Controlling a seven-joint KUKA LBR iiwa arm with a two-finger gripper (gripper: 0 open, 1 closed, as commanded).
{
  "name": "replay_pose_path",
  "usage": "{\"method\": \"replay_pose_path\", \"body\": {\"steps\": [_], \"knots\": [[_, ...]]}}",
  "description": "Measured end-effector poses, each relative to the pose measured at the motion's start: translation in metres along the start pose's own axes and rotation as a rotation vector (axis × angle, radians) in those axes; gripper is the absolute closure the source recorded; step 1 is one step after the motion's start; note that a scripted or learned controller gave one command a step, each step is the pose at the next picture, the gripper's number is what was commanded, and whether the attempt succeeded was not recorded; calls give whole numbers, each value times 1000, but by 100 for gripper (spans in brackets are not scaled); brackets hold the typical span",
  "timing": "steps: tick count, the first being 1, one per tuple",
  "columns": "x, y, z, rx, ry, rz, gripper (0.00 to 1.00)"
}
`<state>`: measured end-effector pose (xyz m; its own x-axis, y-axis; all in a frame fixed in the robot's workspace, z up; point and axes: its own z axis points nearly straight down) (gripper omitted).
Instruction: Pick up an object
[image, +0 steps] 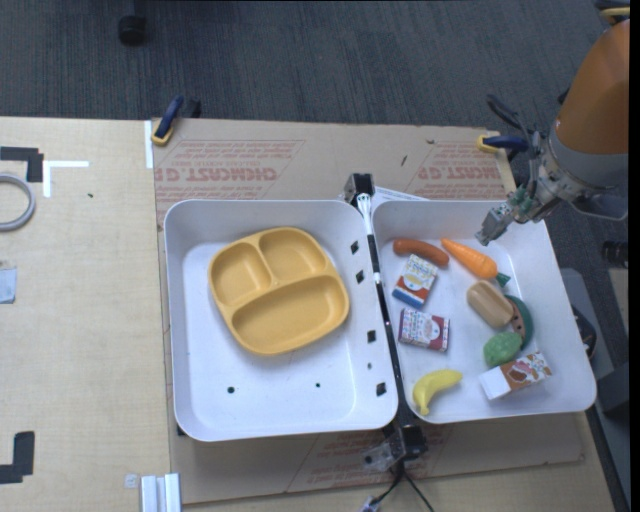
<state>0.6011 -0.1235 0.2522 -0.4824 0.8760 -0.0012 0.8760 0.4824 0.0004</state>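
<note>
Bright, even overhead light; soft shadows w/in white bins (190, 330); sharp focus, no glare, slight edge blur.

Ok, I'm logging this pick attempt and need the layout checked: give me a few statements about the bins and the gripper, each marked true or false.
1. The yellow divided plate lies in the left bin. True.
2. The banana lies on that plate. False: it lies in the right bin, near its front.
3. The gripper holds the carrot. False: it hovers by the right bin's far edge, apart from the carrot.
4. The carrot lies right of the sausage. True.
</note>
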Motion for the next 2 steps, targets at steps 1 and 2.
{"method": "replay_pose_path", "body": {"steps": [1,2], "knots": [[-1,1,-10,-1,-2,2,100],[5,-18,-183,0,-1,173,100]]}}
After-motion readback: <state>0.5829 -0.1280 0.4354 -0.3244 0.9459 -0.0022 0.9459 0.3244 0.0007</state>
